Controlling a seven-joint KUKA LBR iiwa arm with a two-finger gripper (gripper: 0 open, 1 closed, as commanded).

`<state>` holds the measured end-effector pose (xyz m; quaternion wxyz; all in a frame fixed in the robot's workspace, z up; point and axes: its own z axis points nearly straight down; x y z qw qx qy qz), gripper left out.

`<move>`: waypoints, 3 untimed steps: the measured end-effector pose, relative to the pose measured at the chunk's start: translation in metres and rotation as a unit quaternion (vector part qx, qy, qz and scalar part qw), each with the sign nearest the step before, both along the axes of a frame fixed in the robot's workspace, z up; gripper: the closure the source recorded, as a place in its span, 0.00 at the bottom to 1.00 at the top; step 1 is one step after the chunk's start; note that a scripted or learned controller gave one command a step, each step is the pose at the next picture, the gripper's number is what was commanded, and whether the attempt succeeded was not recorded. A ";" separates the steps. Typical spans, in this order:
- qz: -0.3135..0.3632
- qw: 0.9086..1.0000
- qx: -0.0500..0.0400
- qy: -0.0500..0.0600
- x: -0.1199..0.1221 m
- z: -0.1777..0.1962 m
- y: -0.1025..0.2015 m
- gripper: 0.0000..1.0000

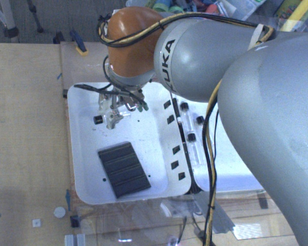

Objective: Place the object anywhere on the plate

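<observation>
Big grey KUKA arm with orange band above the wrist (205, 60) sweeps in from the right, covering most of the right-hand shallow white bin (223, 170) and reaching over to the left one. Left shallow white bin (82, 152) sits on the pale wooden bench (25, 137), its rim touching the other bin along a row of small black clips. Inside the left bin, near the front edge, lies a dark grey ribbed rectangular plate (123, 169), flat and turned at a slant. Two-finger gripper (113, 118) hangs w/ its tips over the back part of the left bin, well apart from the plate; claw open or closed, can't tell. Just left of the tips, a small black object (98, 120) rests on the bin floor, not on the plate.
</observation>
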<state>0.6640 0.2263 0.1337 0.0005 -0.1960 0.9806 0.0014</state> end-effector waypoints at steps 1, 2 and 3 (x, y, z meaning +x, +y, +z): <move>0.044 0.999 0.000 -0.002 -0.062 0.147 -0.005 1.00; 0.125 0.992 0.001 -0.004 0.003 0.123 0.000 1.00; 0.274 0.962 0.000 -0.001 0.003 0.104 -0.019 1.00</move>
